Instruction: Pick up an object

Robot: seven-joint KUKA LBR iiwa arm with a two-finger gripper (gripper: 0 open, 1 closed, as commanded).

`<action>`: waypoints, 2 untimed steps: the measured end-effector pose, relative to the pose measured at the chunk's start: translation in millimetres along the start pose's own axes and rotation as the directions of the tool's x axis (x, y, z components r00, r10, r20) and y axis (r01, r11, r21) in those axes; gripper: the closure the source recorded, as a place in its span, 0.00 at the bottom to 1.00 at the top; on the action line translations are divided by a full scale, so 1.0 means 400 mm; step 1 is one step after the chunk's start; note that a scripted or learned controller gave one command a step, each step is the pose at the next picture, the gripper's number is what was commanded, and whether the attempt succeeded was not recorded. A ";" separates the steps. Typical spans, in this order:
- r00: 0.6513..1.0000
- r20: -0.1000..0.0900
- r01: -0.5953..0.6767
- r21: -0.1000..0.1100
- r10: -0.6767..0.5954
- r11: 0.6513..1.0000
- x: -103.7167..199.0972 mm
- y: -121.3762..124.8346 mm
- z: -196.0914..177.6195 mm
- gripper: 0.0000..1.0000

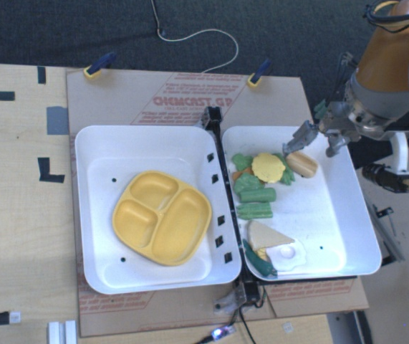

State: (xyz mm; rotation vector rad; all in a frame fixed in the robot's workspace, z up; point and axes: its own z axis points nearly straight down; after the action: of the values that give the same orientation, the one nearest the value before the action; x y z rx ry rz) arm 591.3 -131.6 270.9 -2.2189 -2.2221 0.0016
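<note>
1. The pale wooden table (18, 213) carries black tape marks on its left part.
2. A flat brown cardboard sheet with red print (183, 102) lies on the table, held at its far edge by two blue-and-yellow clamps (99, 64).
3. Two shallow white plastic bins sit side by side on the cardboard: the left bin (93, 192) and the right bin (347, 221), their inner rims touching.

Even, bright light falls from above on the worktop (18, 192). The 2 white bins (89, 192) look slightly washed out, with soft shadows along their inner walls. The yellow tray (162, 217) carries a mild sheen. Fine detail is soft, and the dark floor (61, 13) looks grainy.
</note>
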 end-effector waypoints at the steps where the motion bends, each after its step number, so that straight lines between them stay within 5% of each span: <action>1: 1.000 0.001 -0.001 0.004 0.001 1.000 -0.007 0.003 0.111 0.00; 2: 1.000 0.000 0.000 0.005 0.000 1.000 0.013 0.008 0.232 0.00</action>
State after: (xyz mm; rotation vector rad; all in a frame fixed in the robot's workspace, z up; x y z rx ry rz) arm 594.5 -126.2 178.2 -2.2168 -2.2195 0.0070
